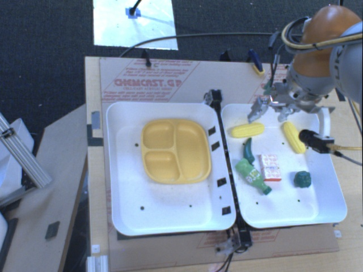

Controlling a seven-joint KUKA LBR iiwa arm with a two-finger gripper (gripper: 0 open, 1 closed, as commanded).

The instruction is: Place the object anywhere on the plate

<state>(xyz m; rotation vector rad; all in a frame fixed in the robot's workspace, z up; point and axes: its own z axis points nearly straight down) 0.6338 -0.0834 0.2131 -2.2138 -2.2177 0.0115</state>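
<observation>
Objects for the task lie in the right white bin [326, 208], six by count: two yellow plastic corn cobs, one dark green pepper-like piece, one green plastic bottle, one small white and red carton, and one dark green broccoli-like lump. One corn cob [247, 130] lies crosswise near the bin's far left corner; the second corn cob [294, 136] lies lengthwise toward the far right. The dark green curved piece [248, 150] sits just in front of the first cob, and the green bottle [253, 177] lies tilted just below it. The carton [270, 167] lies just beside the bottle on its right, and the broccoli lump [302, 179] sits apart near the right wall.

One yellow three-compartment plastic plate [175, 151] rests in the left white bin [127, 208], with nothing on it.

One gripper [270, 110] hangs over the far edge of the right bin, between the two cobs and above them. Its two fingers are spread apart with nothing between them.
</observation>
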